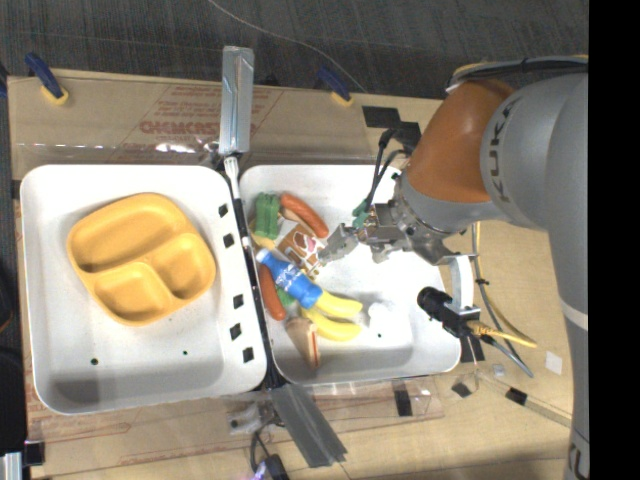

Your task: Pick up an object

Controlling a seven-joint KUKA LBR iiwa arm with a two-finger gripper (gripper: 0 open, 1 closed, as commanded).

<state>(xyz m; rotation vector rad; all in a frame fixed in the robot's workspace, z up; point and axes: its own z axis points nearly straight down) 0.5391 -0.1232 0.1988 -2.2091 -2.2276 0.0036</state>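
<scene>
- Arm: enters from the right of the frame, bent over the right bin.
- Left bin: holds a yellow divided tray, well apart from the work.
- Toy food pile: crowds the right bin's left side, centre of the frame; a banana lies at its lower edge.
- Gripper: just above the pile's brown packet; you cannot tell its opening.
- You would do well to descend on one exposed piece, clear of neighbours and the bin wall.
</scene>
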